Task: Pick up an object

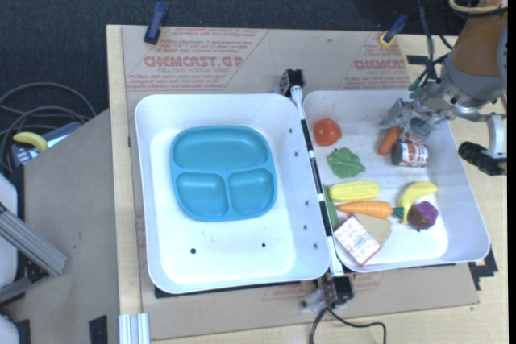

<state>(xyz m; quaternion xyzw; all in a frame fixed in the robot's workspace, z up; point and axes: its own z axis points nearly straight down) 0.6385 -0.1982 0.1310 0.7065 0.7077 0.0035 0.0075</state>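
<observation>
The right bin [459,242] holds several toy foods: a red tomato [326,131], a green leaf [346,163], a yellow corn cob [354,191], an orange carrot [367,209], a yellow banana [416,192], a purple plum-like piece [422,214], a small printed box [355,240], a red-and-white can [409,154] and a small orange piece [388,141]. My gripper [409,122] hangs over the bin's far right part, just above the can and the orange piece. Nothing is visibly held between its parts.
The left bin [153,173] holds a blue divided tray [223,172]. A black-and-white divider [310,165] runs between the bins. Blue clamps [156,22] sit on the board's far edge. Cables lie at the left and right sides.
</observation>
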